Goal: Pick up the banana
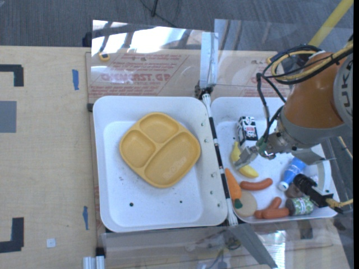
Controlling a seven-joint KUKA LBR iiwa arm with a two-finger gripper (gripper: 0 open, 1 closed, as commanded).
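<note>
Carrot (233,185) & sausages (256,184) are crowded at R bin's (224,114) front edge; claw (245,157) is seen spread apart over banana (247,170); L bin (106,150) is roomier, with plate (160,148).

A divided plate (160,149) lies in the left bin (106,206); banana (247,170) in the right bin (224,108).

The bench (45,150) is viewed from one fixed camera above, angled down at a slant. Both white bins (112,206) are framed from moderately near, side by side.
</note>
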